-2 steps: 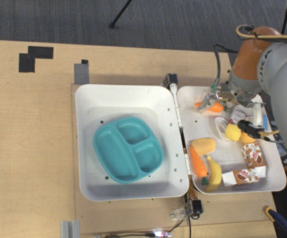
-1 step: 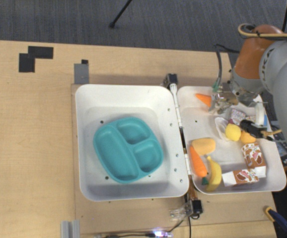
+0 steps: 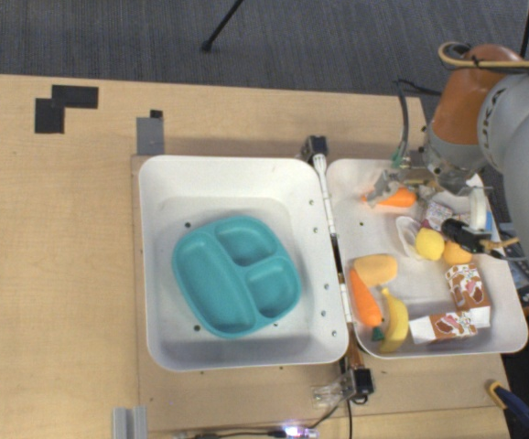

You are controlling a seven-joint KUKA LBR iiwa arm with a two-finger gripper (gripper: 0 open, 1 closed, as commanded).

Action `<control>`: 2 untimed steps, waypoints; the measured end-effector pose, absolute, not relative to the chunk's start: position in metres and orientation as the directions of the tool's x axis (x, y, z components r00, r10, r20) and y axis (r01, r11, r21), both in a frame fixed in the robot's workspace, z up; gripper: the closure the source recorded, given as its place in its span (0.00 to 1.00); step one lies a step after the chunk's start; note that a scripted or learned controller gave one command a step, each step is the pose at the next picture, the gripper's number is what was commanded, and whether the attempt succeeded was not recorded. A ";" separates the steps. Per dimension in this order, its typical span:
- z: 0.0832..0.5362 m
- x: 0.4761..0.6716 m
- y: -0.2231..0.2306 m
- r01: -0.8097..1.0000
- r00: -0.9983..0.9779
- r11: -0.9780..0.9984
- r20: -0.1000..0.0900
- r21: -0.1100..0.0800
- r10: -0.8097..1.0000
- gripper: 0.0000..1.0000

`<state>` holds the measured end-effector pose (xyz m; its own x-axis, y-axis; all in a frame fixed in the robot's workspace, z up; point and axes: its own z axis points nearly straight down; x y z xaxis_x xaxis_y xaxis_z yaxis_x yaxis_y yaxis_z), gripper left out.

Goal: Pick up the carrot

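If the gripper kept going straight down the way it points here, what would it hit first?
Most likely the orange piece at the far end of the right bin, just below the gripper; depth is unclear from this slant.

A tray (image 3: 235,274) sits in the left bin (image 3: 159,273). In the right bin (image 3: 512,327), a carrot (image 3: 366,300) lies left of a banana (image 3: 394,320), cartons (image 3: 467,286) to their right.

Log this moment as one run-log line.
arm: over right bin's far end | gripper: at small orange carrot piece, grasp unclear | long orange carrot: lying beside yellow banana
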<state>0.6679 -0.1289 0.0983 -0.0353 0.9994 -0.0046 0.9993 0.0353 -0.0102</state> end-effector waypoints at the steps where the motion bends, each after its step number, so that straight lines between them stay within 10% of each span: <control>1: 0.086 0.658 -0.144 0.965 0.264 -0.264 0.002 0.001 0.965 0.00; 2: 0.097 0.659 -0.143 0.966 0.260 -0.260 0.001 0.004 0.966 1.00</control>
<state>0.6594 -0.1432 0.0968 0.2602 0.9655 0.0013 0.9655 -0.2603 0.0040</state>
